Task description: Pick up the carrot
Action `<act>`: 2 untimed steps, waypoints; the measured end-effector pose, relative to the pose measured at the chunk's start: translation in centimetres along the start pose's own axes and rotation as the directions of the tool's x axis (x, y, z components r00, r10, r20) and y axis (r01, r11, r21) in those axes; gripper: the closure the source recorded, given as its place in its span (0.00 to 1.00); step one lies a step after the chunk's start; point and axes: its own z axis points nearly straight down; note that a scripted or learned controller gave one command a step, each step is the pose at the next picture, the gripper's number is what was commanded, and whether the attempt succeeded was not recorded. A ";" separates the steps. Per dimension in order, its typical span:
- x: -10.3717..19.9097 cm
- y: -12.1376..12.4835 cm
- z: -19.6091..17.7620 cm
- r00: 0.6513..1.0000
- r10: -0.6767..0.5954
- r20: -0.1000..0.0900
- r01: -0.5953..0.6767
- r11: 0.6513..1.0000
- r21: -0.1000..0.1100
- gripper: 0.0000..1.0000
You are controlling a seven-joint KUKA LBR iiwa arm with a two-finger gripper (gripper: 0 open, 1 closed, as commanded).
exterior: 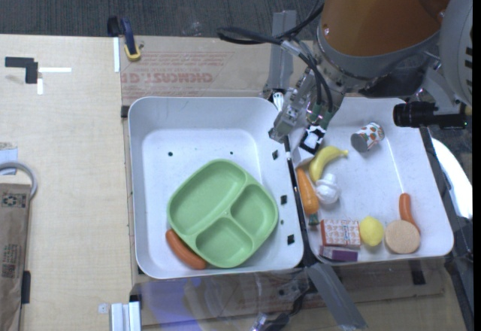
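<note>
Carrot (pixel 307 191) lies lengthwise against the right bin's (pixel 432 171) left wall, beside the banana (pixel 326 160). Pincer (pixel 289 122) hangs above the shared bin edge near it, likely lining up; its opening I cannot tell.

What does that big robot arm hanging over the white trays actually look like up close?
The arm is bulky: a wide orange band sits above a grey ring at the wrist. Below that is a small metallic grey gripper with a black-and-white square tag beside it. Thin dark cables loop along the wrist, and a yellowish one crosses the top.
</note>
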 end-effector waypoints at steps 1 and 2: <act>3.7 8.9 8.3 0.999 0.034 -0.003 -0.034 0.999 0.002 1.00; -0.3 6.8 9.1 0.999 -0.035 -0.001 0.035 0.999 0.001 1.00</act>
